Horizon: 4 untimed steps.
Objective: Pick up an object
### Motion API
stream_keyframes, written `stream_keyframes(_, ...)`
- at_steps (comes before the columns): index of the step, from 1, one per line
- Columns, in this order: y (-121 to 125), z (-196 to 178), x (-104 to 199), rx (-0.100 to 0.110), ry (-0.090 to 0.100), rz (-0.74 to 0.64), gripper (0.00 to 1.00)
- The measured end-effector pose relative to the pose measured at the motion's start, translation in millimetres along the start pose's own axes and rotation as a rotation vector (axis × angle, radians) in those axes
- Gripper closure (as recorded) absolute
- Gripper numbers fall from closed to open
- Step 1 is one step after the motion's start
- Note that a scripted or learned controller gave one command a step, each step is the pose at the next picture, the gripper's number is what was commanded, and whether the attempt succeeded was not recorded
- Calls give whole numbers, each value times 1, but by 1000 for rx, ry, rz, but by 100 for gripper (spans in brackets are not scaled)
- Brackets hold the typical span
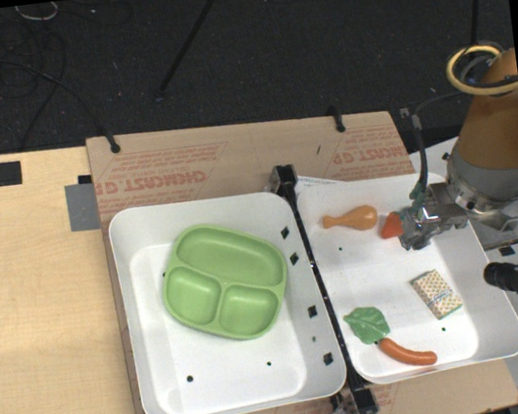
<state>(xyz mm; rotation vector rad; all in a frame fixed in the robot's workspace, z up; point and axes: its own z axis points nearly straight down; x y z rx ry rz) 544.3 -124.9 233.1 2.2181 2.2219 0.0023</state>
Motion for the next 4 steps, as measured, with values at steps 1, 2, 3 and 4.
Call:
stream_keyframes(1, 5, 1, 50, 5, 2, -3, 100)
stream_keyframes(2, 2, 11, 108, 7, 3, -3, 100)
stream_keyframes(3, -16, 16, 160, 9, 3, -3, 100)
stream_keyframes(4, -11, 10, 213, 6, 2, -4, 100)
